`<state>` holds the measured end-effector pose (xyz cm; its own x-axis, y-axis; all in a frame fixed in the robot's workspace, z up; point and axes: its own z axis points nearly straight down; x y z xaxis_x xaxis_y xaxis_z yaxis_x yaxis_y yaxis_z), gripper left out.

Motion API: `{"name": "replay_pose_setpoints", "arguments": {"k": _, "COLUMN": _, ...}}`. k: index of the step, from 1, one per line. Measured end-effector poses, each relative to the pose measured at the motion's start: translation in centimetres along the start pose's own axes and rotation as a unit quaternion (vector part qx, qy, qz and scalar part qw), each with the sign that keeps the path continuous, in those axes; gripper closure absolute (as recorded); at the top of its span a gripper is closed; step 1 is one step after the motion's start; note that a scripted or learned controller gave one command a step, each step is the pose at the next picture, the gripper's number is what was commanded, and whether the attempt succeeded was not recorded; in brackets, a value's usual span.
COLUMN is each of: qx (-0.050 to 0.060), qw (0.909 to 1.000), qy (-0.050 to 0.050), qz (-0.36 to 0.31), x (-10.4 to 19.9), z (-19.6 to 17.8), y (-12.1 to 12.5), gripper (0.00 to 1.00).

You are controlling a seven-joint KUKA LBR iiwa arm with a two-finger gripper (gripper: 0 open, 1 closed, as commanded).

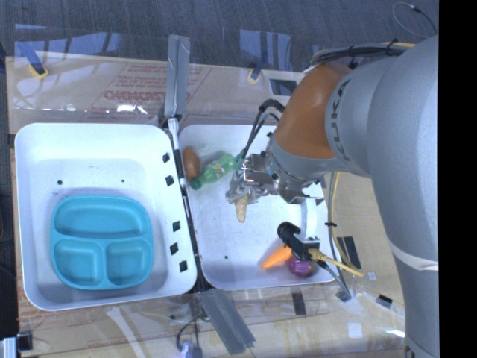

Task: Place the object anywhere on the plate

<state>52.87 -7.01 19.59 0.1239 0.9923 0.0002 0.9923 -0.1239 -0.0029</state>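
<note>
Tan cone [241, 212] is met by the tool [242, 192], well right of the blue plate [102, 241], likely for pickup; clamped or apart cannot be told.

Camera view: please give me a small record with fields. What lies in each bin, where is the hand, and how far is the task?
left bin: blue plate with three compartments
right bin: brown oval item, green bottle, tan cone, orange carrot, purple item
hand: over the right bin, just above the tan cone
task state: no object on the blue plate yet
</note>
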Motion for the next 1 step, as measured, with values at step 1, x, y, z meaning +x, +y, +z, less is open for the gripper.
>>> {"name": "replay_pose_setpoints", "arguments": {"k": 1, "qx": 0.001, "qw": 0.9989, "qy": 0.000, "qz": 0.046, "x": 8.60, "z": -1.72, "y": -0.70, "gripper": 1.00}}
